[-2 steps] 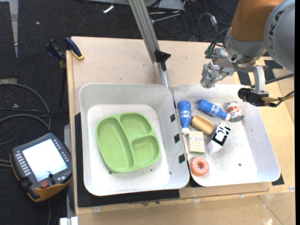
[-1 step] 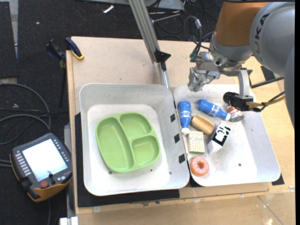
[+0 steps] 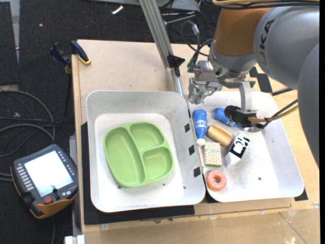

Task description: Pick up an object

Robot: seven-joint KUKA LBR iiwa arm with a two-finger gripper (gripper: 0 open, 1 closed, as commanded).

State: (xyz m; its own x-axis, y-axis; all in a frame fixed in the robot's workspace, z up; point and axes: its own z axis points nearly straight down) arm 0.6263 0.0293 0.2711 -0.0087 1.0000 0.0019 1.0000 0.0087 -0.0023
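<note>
The gripper (image 3: 201, 93) is hovering, fingers seemingly slightly apart and holding nothing, at the right bin's (image 3: 284, 172) left edge above the blue bottle (image 3: 199, 123); descending straight, straddling its body.

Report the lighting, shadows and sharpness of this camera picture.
Camera view: even overhead light; soft shadow beneath the tool on the right bin; sheen on the orange band; green tray sharp, small items slightly soft.
</note>
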